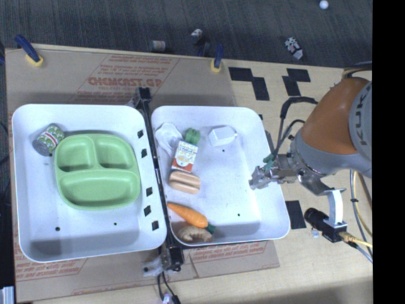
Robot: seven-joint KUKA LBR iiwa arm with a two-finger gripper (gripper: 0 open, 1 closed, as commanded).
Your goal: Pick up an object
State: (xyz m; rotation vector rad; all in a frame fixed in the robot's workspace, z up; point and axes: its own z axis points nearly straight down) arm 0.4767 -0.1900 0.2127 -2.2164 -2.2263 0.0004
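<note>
The right bin (250,223) holds several small items: an orange carrot (188,215), a hot dog (184,182), a small juice carton (185,155), a green vegetable (192,135), a white block (222,135), a crumpled white piece (168,135) and a brownish lump (192,234). My gripper (261,177) hangs at the right rim of this bin, away from all of them. Nothing shows between its fingers.
The left bin (31,233) carries a green divided plate (97,169) and a small can (48,138) at its upper left. A black divider (150,163) runs between the bins. Cables and a black fitting (324,223) lie to the right of the arm.
</note>
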